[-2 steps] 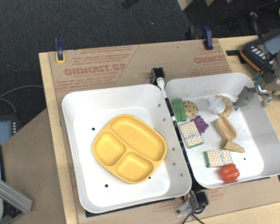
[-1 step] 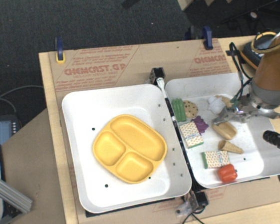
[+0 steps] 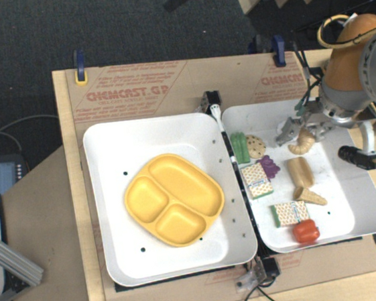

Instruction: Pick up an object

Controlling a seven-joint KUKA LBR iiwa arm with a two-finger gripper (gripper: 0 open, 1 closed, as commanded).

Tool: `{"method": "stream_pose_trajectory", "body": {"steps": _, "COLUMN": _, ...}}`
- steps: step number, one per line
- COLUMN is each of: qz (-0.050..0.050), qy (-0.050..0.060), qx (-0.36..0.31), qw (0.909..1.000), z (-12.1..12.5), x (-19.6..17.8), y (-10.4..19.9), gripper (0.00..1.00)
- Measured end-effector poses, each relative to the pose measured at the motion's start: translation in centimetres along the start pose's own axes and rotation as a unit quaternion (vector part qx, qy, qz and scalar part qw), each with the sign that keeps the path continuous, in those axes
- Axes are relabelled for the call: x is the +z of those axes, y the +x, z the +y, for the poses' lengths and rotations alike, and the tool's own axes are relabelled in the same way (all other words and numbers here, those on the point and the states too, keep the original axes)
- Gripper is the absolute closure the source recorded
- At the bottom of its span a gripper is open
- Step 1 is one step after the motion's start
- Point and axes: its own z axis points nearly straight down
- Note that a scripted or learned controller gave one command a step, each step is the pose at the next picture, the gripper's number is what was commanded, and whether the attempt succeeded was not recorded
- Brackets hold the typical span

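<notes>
Arm [image 3: 356, 60] reaches in from the 3 o'clock side, grey with an orange band, wrist angled down over the upper part of the right bin [image 3: 364, 217]. Gripper [image 3: 300, 135] sits low at the bin's 12 o'clock region, directly over a tan, curved croissant-shaped piece [image 3: 303, 145]; whether the jaws are parted or closed on it cannot be told.

Right bin, shallow glossy white plastic, carries small toy foods: a green ridged block [image 3: 240, 147] and a speckled cookie [image 3: 256, 147] at its 10 o'clock, a purple grape cluster [image 3: 269, 166], a patterned carton [image 3: 256, 180], a tan bread-like wedge [image 3: 302, 172], a second patterned box [image 3: 290, 212] and a red rounded piece [image 3: 306, 232] at 6 o'clock.

Left bin [image 3: 114, 209] holds a smooth yellow three-compartment plate [image 3: 174, 198], lying flat near centre, with bare floor on all sides.

Right bin's 3 to 5 o'clock sector is open floor. Bins sit edge to edge on a brown board [image 3: 134, 92].
</notes>
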Motion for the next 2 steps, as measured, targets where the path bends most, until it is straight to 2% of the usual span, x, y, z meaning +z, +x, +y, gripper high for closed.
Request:
{"method": "stream_pose_trajectory", "body": {"steps": 1, "qz": 0.001, "qy": 0.010, "qx": 0.002, "qw": 0.9999, "z": -0.6, "x": -1.0, "y": -0.4, "gripper": 1.00}}
{"method": "stream_pose_trajectory", "body": {"steps": 2, "qz": 0.001, "qy": -0.014, "qx": -0.004, "qw": 0.9999, "z": -1.3, "x": -12.1, "y": 8.8, "gripper": 1.00}}
